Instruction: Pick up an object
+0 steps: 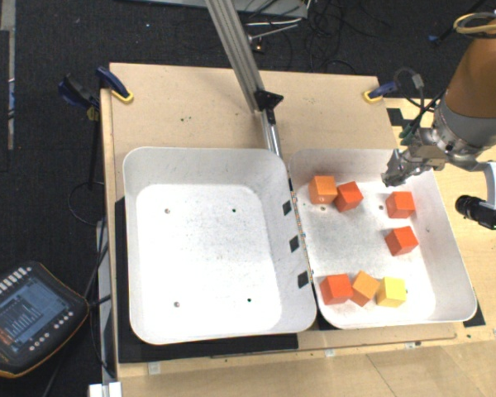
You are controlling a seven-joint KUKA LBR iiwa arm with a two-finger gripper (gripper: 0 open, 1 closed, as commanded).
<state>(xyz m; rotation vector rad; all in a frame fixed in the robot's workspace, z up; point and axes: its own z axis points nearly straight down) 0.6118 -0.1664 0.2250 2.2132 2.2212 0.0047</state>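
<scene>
We count seven blocks in right bin [446, 259]: four red, two orange, one yellow [392, 291]. Fingers [394, 177] state: can't tell.

Grey arm [471, 131], orange band [478, 77], seemingly dark jaws

The tabletop [198, 106] looks like matt, pale wood board. The 2 white bins [149, 172] [446, 263] have a smooth, faintly glossy plastic look, the left one finely speckled. The blocks [400, 240] appear matt. A slanting pole [231, 35] looks like brushed metal.
</scene>
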